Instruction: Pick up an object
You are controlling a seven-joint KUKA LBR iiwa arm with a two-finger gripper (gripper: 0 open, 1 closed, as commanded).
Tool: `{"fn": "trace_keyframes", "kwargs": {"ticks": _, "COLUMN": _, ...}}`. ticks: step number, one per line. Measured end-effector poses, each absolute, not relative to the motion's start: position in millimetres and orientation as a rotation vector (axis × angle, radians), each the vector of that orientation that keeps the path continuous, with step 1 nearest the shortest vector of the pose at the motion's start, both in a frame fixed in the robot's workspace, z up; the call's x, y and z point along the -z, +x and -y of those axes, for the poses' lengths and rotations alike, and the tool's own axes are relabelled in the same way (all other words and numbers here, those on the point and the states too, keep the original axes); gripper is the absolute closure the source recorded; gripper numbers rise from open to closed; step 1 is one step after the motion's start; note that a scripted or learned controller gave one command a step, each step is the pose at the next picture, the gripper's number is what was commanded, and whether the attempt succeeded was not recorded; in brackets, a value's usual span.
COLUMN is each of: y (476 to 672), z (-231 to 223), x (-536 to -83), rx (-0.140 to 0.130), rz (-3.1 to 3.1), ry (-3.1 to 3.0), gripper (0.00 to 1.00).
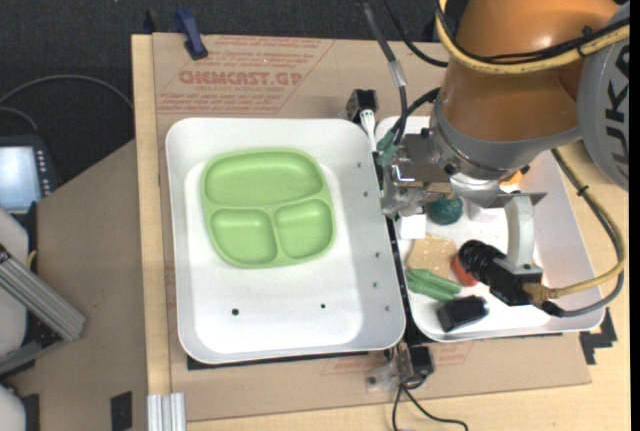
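Note:
My gripper (408, 187) hangs under the big orange wrist, over the back left part of the right bin (570, 219). Just right of it lies a teal round thing (446, 210). Nearer the front of that bin are a tan speckled piece (431, 253), a red thing (462, 267), a green pod-like thing (432, 285) and a black block (461, 312). The arm hides much of the bin's back half.
The left bin (190, 299) holds a light green divided plate (268, 207) with three compartments. Both bins rest on a cardboard sheet (240, 69), with a blue clip (191, 32) at its far edge. Cables run behind the bins.

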State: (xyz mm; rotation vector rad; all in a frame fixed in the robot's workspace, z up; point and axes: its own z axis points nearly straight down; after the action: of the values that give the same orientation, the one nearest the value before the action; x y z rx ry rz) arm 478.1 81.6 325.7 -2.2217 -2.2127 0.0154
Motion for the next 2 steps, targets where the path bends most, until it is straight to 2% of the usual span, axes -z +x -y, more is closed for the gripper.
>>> {"fn": "trace_keyframes", "kwargs": {"ticks": 1, "y": 479.8, "z": -89, "x": -539, "rx": 0.030, "rz": 2.232, "ry": -2.227, "gripper": 1.00}}
{"fn": "trace_keyframes", "kwargs": {"ticks": 2, "y": 479.0, "z": -51, "x": -477, "rx": -0.009, "rz": 2.213, "ry": -2.224, "gripper": 1.00}}
